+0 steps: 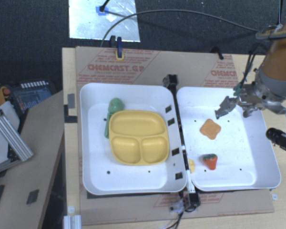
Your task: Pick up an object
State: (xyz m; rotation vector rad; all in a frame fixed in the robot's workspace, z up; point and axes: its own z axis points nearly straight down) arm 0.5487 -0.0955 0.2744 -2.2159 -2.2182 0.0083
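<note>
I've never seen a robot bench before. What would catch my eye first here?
Probably the yellow tray with three compartments, sitting in the left bin with a green toy at its far corner. Next, the arm's gripper hanging over the right bin, near an orange piece.

**Colours and patterns on the bench**

Bins (262,175): two, plain white. Divided tray (136,136): pale yellow, three compartments. Item beside the tray (115,105): green. Flat piece (210,129): orange-tan. Small piece (209,161): red-orange with a dark green top. Board beneath (148,63): tan, printed with red lettering. Arm (279,63): grey with an orange band; gripper (227,106): dark grey. Clamp (118,46): blue and yellow. Backdrop (28,23): black, bearing a silvery sheet (86,13).
</note>
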